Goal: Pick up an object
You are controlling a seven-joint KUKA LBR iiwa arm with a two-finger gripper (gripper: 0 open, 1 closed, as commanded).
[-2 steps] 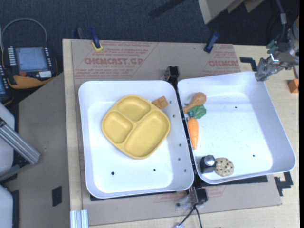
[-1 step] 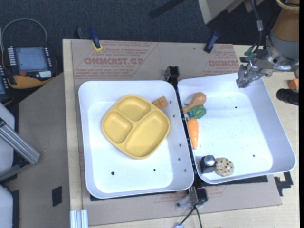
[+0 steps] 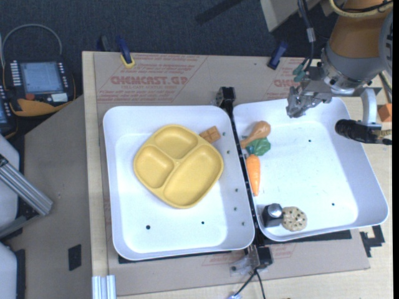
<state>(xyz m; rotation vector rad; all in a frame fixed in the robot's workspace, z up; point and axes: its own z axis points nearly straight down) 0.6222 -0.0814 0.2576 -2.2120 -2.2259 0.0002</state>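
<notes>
Grey arm with orange band [image 3: 361, 17] enters at about 1 o'clock, wrist angled down toward 8 o'clock. Dark metal two-finger gripper [image 3: 298, 106] points downward at about 2 o'clock, nothing visible between fingers.

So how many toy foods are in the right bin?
4: a drumstick and a green piece by the left wall, a carrot below them, a cookie at the front. None looks hidden.

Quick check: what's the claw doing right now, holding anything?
Claw: above the right bin's far edge, nothing visible in it; open or closed cannot be told.
</notes>
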